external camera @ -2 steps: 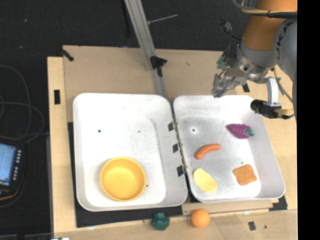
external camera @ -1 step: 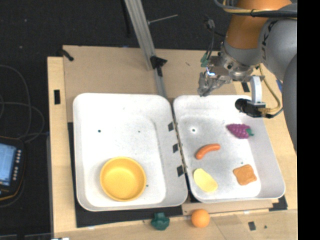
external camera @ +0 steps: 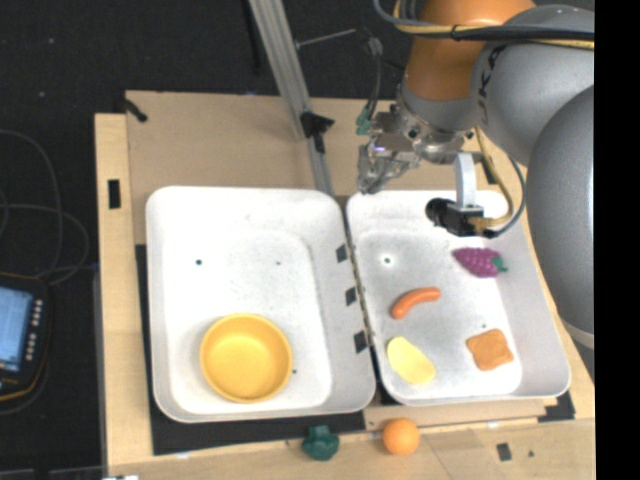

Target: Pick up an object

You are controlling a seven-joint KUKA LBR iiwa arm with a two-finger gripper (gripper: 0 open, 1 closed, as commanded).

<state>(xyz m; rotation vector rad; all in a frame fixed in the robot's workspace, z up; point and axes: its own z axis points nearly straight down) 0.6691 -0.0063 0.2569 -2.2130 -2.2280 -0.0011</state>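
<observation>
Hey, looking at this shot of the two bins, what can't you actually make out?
Right bin, camera view: its far right corner and right side are hidden behind the grey arm.
Green thing near the bottom edge: too small to identify.
Handheld screen: cut off by the left edge.
Gripper: small and blurred; whether it touches the right bin's rim is unclear.
</observation>
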